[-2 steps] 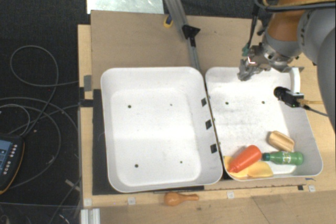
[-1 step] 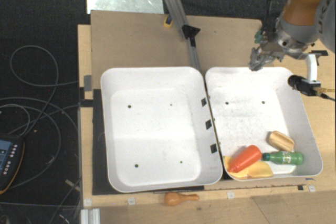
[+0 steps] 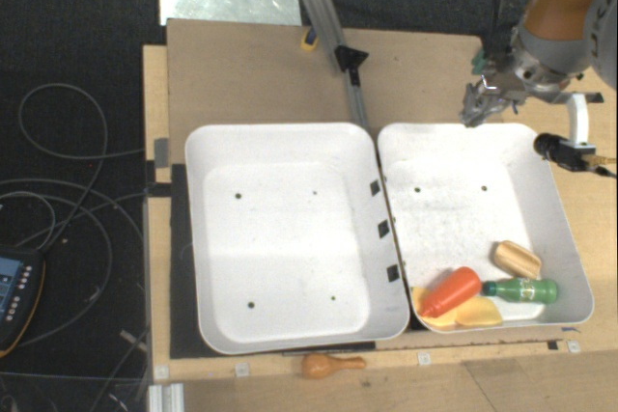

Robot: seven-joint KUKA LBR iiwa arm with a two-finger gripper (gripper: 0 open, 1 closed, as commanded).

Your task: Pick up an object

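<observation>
The right bin holds a small cluster in its near right corner: an orange carrot-shaped toy, a green bottle, a tan bread roll and a yellow piece under the carrot. My gripper hangs at the far edge of the right bin, well above and away from that cluster. Nothing shows between its fingertips.
The left bin lies beside the right one. A tan pear-shaped toy rests on the bench in front of the bins. A metal pole slants across the back. Cables and a handheld pendant lie on the floor at left.
</observation>
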